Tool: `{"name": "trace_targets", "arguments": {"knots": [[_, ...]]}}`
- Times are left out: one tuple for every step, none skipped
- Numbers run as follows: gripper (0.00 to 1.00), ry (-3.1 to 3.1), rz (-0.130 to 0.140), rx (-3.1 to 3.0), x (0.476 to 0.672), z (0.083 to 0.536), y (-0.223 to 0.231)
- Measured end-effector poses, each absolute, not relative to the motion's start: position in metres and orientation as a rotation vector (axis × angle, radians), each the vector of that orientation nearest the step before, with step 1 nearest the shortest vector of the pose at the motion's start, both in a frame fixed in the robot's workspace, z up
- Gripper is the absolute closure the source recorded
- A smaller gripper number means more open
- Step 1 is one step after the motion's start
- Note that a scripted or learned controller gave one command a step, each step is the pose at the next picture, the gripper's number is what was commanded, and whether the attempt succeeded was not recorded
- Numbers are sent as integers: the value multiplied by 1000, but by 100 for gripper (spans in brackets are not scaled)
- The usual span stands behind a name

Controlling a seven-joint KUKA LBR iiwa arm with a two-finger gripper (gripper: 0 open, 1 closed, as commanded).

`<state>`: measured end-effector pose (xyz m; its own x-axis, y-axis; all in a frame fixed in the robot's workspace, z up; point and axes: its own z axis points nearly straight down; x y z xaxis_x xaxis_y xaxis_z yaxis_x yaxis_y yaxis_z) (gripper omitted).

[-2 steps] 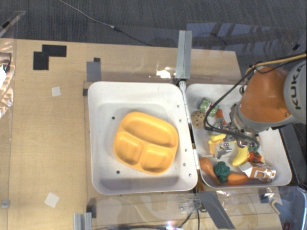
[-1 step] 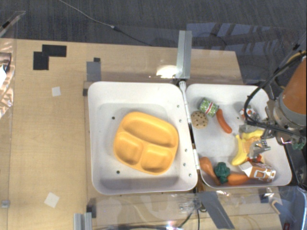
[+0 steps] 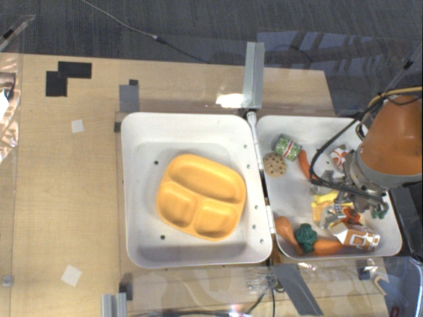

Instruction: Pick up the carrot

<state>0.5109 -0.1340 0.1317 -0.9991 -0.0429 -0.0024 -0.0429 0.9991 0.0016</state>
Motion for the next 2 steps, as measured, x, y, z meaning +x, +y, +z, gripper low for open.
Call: {"name": "trace_targets", "arguments": {"knots": [[100, 3132, 1, 55, 508, 118, -82], [100, 3119, -2, 274, 567, 123, -156]]}}
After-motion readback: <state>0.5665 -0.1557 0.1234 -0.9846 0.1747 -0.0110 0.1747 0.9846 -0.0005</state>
